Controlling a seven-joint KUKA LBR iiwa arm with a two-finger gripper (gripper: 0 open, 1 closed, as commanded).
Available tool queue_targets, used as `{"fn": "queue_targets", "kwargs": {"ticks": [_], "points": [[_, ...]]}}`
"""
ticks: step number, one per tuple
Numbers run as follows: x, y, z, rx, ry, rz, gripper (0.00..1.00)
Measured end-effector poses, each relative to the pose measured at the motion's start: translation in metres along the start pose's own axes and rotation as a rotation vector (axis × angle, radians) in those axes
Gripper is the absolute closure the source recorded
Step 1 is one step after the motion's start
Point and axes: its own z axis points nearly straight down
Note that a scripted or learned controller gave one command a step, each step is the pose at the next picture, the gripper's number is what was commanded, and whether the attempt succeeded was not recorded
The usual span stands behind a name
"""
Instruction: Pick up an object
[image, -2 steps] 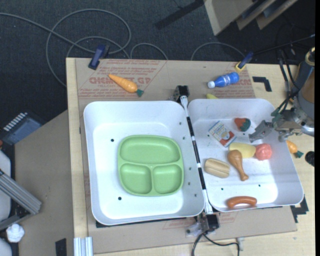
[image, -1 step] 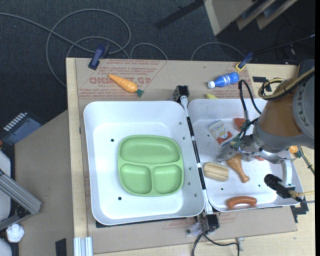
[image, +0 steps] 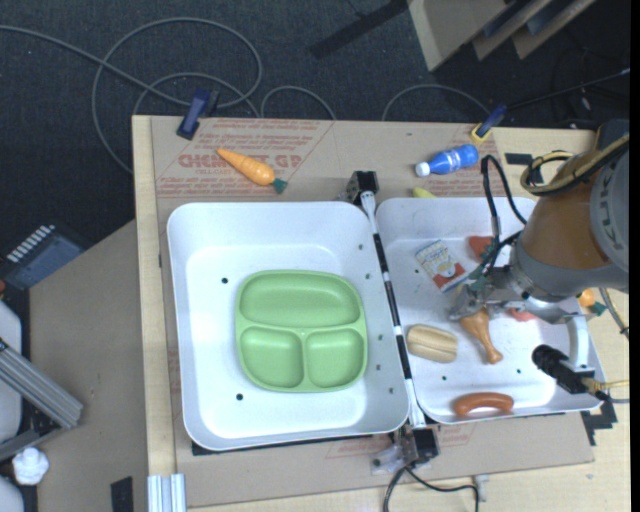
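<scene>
In the right bin, my gripper hangs low over the middle, just above the thick end of a tan drumstick-shaped toy. Left of that toy lies a beige bread roll. An orange-red sausage rests near the bin's front wall. A small white packet with red print lies up and left of the gripper, and a red piece sits beside it. The grey arm with its orange band comes in from the right and hides part of the bin's right side.
The left bin holds a green three-part plate. On the bench behind the bins lie an orange carrot toy, a blue-and-white bottle and a blue clip. Black cables run along the arm.
</scene>
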Motion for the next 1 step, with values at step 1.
{"fn": "queue_targets", "kwargs": {"ticks": [1], "points": [[0.0938,0.0199,-0.0905,-0.001,0.003,-0.004,1.00]]}}
